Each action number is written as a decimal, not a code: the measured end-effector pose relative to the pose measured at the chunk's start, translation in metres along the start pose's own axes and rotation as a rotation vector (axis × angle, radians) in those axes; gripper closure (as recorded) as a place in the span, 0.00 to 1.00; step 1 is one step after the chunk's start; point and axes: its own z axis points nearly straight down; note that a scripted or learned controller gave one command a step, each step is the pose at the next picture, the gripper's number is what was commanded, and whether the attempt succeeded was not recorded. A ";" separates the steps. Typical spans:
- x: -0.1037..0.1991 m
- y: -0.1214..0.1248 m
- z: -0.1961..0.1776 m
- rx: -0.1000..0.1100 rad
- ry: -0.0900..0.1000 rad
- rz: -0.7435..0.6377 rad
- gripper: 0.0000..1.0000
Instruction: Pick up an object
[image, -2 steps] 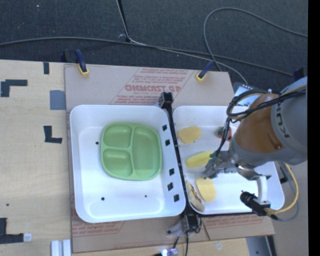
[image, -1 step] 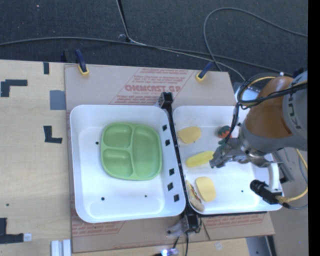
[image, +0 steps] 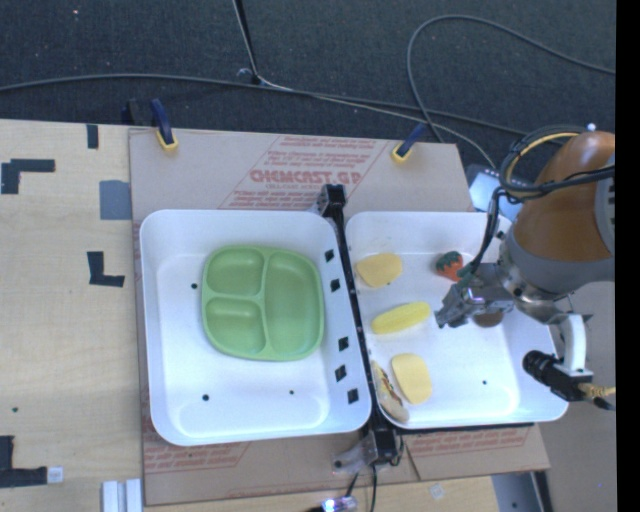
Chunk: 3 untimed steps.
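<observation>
Cardboard-topped bench, right bin (image: 500, 395): we can't tell the gripper (image: 462, 305) state, but we'd pinch the light, probably slick yellow piece (image: 401, 319) across its narrow middle.

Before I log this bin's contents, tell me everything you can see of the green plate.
The green plate is a light green, rounded-square tray, plastic by its look, moulded into three compartments: two smaller ones on its left side and one larger on its right. It lies flat, right way up, near the middle of the left bin, resting on the bin's floor. Nothing lies in it or touches it.
</observation>
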 end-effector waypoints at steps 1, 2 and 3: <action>0.000 0.001 -0.042 -0.001 0.000 -0.001 1.00; 0.051 0.015 -0.045 0.003 0.002 -0.005 1.00; 0.106 0.017 -0.031 0.005 0.001 -0.005 1.00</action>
